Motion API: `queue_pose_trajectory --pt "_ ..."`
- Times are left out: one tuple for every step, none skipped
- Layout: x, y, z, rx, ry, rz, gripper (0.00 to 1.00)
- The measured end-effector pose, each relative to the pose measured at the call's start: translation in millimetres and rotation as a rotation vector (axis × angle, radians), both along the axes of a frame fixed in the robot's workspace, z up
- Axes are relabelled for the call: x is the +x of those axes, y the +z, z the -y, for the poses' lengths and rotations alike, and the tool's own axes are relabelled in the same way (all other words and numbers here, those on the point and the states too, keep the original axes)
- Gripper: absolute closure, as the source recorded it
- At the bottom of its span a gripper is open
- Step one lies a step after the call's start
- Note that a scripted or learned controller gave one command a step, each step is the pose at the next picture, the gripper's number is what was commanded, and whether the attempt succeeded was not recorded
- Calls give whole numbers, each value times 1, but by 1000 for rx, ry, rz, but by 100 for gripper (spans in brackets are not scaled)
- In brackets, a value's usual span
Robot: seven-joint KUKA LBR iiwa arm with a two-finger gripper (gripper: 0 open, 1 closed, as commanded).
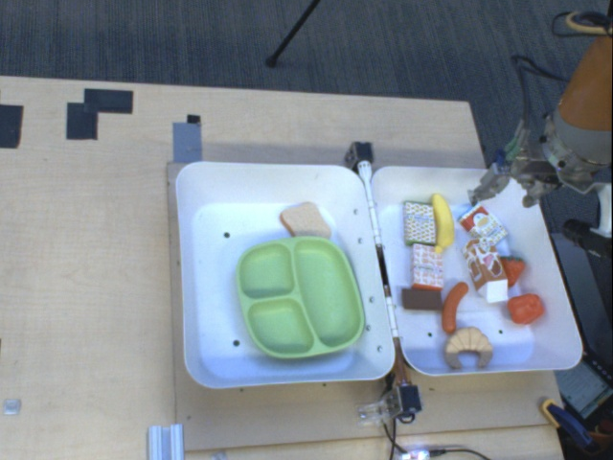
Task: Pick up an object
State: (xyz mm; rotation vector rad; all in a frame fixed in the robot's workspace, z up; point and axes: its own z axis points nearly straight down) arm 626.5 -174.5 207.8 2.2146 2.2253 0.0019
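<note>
Gripper [508,182] hovers at the right bin's [565,348] 1 o'clock corner, jaws apart, holding nothing; pickup not yet done.

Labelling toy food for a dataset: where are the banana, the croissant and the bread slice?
banana [442,218], camera view, mid-length of its body
croissant [468,345], camera view, middle hump
bread slice [306,220], camera view, centre of its face

The arm [584,113] reaches in from the right, its gripper [508,182] low; both look blurred, perhaps moving.
</note>
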Motion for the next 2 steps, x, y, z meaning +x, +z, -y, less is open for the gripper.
queue_pose_trajectory --pt "-2 -107 -18 -1 0 6 0" --pt "-1 -96 -18 -3 3 10 100"
